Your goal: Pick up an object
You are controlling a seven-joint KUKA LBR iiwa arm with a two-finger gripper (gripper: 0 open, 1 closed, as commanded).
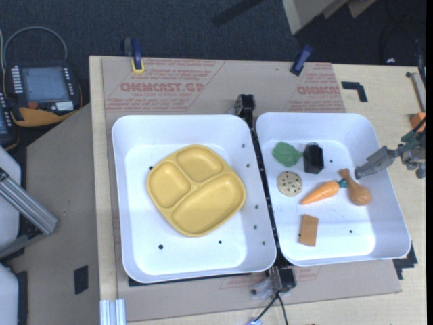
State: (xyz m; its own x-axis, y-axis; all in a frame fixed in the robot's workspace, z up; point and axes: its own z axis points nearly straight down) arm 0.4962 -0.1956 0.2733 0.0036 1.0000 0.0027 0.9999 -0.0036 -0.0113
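In the right bin [379, 144] I count five small things, one of each kind: a green leafy lump [287, 154], a black block [312, 158], a speckled cookie [289, 183], an orange carrot [320, 193] and a tan drumstick [354, 188], plus a sixth, a brown rectangular slab [309, 230], nearer the front of the bin. The drumstick lies nearest my pincer [365, 168]; it is a rounded tan knob with a thinner handle pointing up and to the left, and its handle end sits just beside the carrot's thick end. The carrot lies at a slant, tip down-left, a bit of green at its top. The cookie is round and pale with dark specks, just left of the carrot. The green lump and black block sit side by side near the back of the bin.

My pincer reaches in from the right, its grey tip just above the drumstick; I cannot tell how my grip stands, and I see nothing held.

The left bin [135, 181] holds one yellow divided plate [196, 189] with three compartments.
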